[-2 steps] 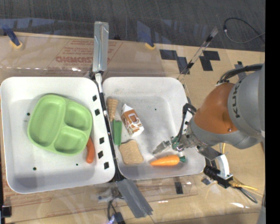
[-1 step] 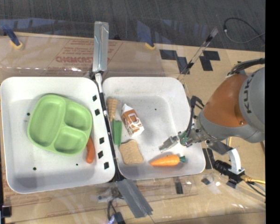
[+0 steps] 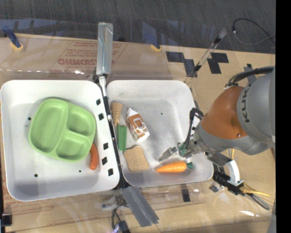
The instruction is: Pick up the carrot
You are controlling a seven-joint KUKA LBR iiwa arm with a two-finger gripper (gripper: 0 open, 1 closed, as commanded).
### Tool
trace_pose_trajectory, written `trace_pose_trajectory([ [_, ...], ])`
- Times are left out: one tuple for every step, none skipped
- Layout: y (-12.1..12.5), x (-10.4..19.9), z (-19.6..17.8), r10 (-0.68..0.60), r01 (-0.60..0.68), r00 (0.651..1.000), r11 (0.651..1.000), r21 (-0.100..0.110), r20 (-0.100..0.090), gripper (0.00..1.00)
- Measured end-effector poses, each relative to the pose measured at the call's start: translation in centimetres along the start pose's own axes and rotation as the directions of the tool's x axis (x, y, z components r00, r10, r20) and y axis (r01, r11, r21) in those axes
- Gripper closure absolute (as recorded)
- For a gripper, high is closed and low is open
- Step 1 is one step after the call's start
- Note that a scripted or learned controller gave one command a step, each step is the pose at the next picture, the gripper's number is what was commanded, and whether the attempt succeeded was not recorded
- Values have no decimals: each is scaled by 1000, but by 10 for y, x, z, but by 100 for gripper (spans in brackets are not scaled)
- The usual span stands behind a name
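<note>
While bent low over the right bin, claw just above carrot; fingers spread, nothing gripped.

Orange carrot flat, right bin

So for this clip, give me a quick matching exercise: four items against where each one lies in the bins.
Things:
1. green plate
2. carrot
3. bread slice
4. ice cream cone

Places:
A. right bin, near edge, right of the bread
B. right bin, by the divider, far end
C. left bin, middle
D. right bin, near edge, close to the divider

Pairs: 1-C, 2-A, 3-D, 4-B
</note>
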State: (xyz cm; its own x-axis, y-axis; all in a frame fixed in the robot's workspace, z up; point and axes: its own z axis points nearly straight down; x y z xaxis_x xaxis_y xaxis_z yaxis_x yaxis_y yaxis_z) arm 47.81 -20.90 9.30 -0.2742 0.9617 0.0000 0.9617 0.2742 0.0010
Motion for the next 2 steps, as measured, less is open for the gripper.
trace_pose_trajectory([
  [-1,-2,-68,99,-99,995,995,1,1,0],
  [0,0,0,94,-94,996,996,0,0,0],
])
